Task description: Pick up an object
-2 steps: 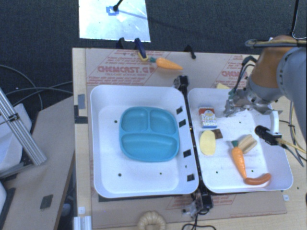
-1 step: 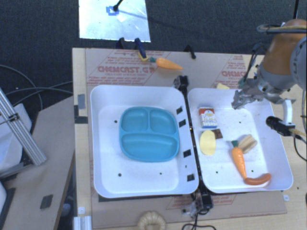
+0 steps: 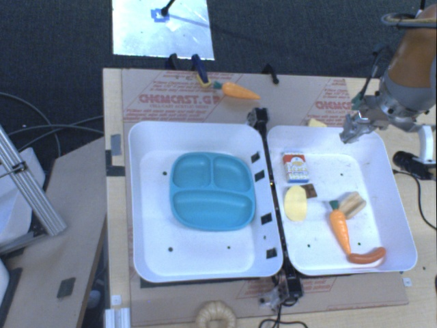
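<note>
The right bin [image 3: 389, 183] holds a small red and white carton [image 3: 295, 167], a pale yellow round piece [image 3: 295, 203] with a small brown block [image 3: 310, 191] beside it, a tan bread-like piece [image 3: 351, 204], an orange carrot [image 3: 340, 230] and a red sausage [image 3: 367, 255]. My gripper [image 3: 355, 130] hangs over the bin's far right corner, above and to the right of the carton, clear of all the objects. Nothing shows between its fingers.
The left bin [image 3: 153, 183] holds a blue divided plate [image 3: 212, 189]. Another toy carrot [image 3: 235, 91] lies on the cardboard behind the bins, and a small yellow piece [image 3: 316, 122] sits just behind the right bin. A shiny metal sheet [image 3: 162, 19] lies at the back.
</note>
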You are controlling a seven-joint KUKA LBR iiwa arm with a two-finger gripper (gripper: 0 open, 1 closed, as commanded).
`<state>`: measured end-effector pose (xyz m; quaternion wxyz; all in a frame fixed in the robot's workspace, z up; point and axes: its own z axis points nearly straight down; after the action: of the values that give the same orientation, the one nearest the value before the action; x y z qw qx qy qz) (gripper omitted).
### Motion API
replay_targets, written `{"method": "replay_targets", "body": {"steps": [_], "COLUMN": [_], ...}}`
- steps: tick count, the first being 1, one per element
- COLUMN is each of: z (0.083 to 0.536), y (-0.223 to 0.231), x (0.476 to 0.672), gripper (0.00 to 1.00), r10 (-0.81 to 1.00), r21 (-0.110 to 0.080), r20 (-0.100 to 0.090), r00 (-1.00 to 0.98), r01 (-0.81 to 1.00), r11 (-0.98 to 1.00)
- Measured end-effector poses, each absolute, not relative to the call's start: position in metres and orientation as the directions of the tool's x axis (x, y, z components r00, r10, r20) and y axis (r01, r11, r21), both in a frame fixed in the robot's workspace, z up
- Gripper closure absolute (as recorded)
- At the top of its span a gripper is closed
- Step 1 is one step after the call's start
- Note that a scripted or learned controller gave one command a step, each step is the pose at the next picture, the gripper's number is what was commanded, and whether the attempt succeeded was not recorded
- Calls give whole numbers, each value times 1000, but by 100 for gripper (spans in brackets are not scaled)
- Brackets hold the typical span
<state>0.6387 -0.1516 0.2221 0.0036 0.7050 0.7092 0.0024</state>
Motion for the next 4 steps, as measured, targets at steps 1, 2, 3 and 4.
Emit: {"method": "replay_targets", "body": {"steps": [1, 2, 3, 4], "z": [225, 218, 215, 217], "y": [-106, -64, -22, 25], "x": [601, 567, 538, 515], "gripper": [100, 100, 100, 100], "r10": [1000, 1000, 1000, 1000], "r21": [-1, -2, -2, -2], "r20": [1, 2, 1, 2], "r00": [-7, -8, -8, -9], "r01": [1000, 1000, 1000, 1000], "r11": [7, 8, 8, 9]}}
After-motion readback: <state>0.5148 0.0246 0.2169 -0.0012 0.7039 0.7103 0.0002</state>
